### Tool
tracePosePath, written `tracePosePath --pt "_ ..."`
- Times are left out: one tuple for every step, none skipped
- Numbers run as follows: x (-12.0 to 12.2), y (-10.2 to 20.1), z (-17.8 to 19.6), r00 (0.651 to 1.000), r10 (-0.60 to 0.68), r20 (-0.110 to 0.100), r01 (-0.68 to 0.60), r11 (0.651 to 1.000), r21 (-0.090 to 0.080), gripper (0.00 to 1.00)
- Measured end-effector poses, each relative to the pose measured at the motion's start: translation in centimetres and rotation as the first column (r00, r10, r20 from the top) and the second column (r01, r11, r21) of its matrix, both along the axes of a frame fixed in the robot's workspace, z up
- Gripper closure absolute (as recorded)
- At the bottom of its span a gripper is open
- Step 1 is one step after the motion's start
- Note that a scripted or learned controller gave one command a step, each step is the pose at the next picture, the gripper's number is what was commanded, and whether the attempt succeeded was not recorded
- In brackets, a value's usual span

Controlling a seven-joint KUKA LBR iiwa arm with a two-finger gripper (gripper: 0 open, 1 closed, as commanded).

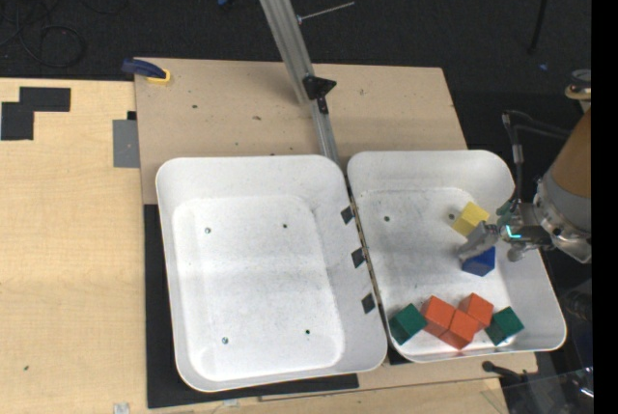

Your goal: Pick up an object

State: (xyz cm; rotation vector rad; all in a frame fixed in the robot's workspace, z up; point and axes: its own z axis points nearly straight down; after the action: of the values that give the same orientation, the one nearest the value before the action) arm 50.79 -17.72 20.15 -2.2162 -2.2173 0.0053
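Since my gripper sits low over the blue block, yellow block just beside, finger state: cannot tell.

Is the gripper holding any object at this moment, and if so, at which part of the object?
It cannot be told. The gripper is low in the right bin, directly over the blue block and beside the yellow block, but no block is clearly between its fingers.

Arm came in from the right edge, orange band visible above the grey wrist. Wrist sat low and tilted, gripper pointing left and slightly down. Finger tips reached leftward, close together at the end.
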Motion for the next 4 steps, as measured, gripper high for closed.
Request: tracePosePath --pt "0.1 -0.1 0.2 1.0 -0.003 0.004 0.003 1.0 -0.001 0.0" --pt "0.2 0.8 -4.7 1.0 -0.002 -0.001 0.002 1.0 0.001 0.0" --pt "0.6 1.2 -10.9 1.0 -0.004 0.0 0.004 1.0 0.0 0.0" --pt "0.6 1.1 -10.9 1.0 -0.01 0.004 0.01 1.0 0.0 0.0"
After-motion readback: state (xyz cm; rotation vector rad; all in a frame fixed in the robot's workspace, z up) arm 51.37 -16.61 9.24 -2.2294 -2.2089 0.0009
